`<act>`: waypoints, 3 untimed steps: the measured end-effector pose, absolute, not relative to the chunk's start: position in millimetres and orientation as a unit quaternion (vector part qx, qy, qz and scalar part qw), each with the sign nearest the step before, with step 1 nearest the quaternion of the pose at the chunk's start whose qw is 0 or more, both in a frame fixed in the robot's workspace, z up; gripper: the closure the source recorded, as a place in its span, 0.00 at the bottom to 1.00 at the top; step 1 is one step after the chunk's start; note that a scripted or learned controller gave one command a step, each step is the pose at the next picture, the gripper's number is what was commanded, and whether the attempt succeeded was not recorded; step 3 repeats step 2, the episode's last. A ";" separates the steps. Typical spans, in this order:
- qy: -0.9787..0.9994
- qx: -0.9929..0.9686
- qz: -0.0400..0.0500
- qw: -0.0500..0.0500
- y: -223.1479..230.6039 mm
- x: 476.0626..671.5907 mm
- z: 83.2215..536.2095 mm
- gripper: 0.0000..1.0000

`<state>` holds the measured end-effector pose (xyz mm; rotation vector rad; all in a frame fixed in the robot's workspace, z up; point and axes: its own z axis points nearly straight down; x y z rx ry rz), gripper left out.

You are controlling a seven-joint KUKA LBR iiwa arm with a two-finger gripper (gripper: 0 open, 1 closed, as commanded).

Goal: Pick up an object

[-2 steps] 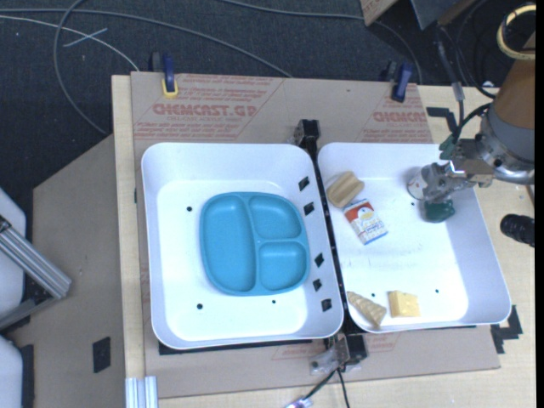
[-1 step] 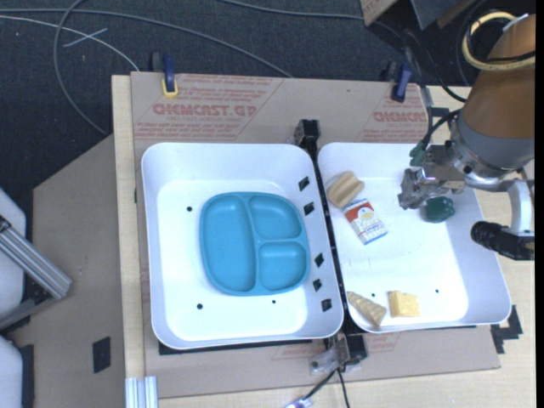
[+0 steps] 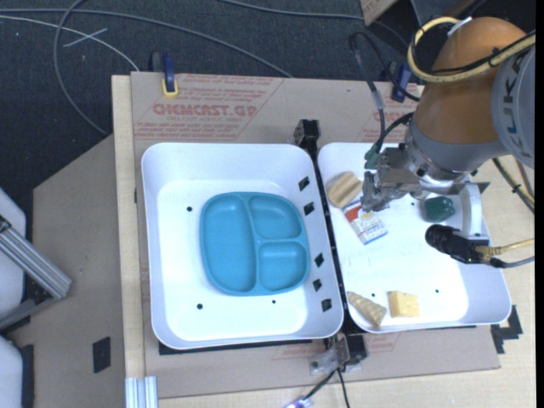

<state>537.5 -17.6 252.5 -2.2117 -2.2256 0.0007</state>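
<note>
Gripper [image 3: 371,201] low over the far left part of the right bin [image 3: 476,308], at the end of the grey arm [image 3: 463,100] with its orange band. Fingers: cannot tell whether spread or pressed together, nothing seen between them. Small red-and-white packet [image 3: 368,226] just below the fingertips, lying flat on the bin floor near the left wall. Tan bread-like piece [image 3: 343,188] just beside it, toward the far left corner. Dark green object [image 3: 439,205] near the bin's middle, partly hidden under the wrist. Pale wedge [image 3: 367,309] and yellow block [image 3: 403,303] side by side at the near edge, well apart from the gripper. Blue divided plate [image 3: 254,242] in the middle of the left bin [image 3: 170,177].
</note>
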 end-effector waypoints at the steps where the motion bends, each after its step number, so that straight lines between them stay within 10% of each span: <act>1: -0.709 -0.705 0.001 0.003 33.9 538.0 237.6 1.00; 3: -0.709 -0.705 0.000 0.002 87.9 521.2 240.1 1.00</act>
